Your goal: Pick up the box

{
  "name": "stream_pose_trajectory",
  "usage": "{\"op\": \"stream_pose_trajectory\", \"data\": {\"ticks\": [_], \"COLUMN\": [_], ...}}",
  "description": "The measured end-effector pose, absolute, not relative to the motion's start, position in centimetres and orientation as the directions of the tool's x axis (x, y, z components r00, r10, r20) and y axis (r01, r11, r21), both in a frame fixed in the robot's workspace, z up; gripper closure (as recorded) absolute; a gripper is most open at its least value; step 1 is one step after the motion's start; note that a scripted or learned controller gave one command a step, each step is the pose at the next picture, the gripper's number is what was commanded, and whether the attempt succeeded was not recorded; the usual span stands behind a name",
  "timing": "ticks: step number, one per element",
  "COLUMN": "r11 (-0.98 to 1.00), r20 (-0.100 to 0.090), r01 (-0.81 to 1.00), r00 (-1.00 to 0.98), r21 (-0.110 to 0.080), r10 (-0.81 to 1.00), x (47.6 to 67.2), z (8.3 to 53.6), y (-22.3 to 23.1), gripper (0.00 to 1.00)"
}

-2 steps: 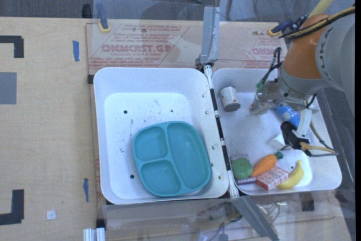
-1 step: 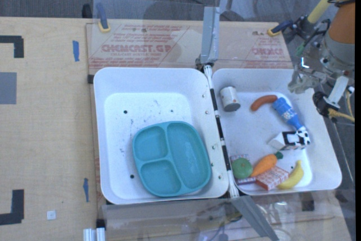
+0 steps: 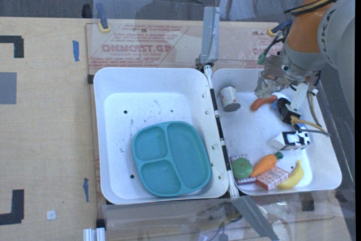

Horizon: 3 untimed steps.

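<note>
From where I stood nothing was picked yet: the box (image 3: 271, 178) lay at the right bin's (image 3: 333, 175) near edge (beside a carrot (image 3: 264, 165)), well apart from the gripper (image 3: 269, 86), its grip unreadable.

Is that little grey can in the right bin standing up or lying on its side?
Lying on its side. The grey can rests lengthwise on the right bin's floor, its round end facing forward.

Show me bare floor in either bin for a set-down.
Left bin: its back, behind the teal tray. Right bin: the middle patch, between can and carrot. Crowded along its front edge and under the end effector.
</note>
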State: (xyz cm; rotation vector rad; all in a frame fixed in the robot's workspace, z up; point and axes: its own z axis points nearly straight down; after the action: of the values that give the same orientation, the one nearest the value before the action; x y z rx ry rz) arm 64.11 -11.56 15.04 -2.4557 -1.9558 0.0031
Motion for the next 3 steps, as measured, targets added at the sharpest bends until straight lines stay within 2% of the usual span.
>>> {"op": "stream_pose_trajectory", "data": {"ticks": [1,2,3], "r11": [-0.355,-0.554,-0.349], "r20": [-0.001,-0.002,-0.001], "r01": [0.935,0.832,0.937], "r00": [0.355,0.554,0.349], "r21": [0.002,-0.004,0.004], "r10": [0.935,0.832,0.937], "x": [66.8,66.7,66.8], "z": [22.0,21.6,26.2], "y": [-15.5,-10.0,-14.2], "gripper": [1.00,1.00,1.00]}}
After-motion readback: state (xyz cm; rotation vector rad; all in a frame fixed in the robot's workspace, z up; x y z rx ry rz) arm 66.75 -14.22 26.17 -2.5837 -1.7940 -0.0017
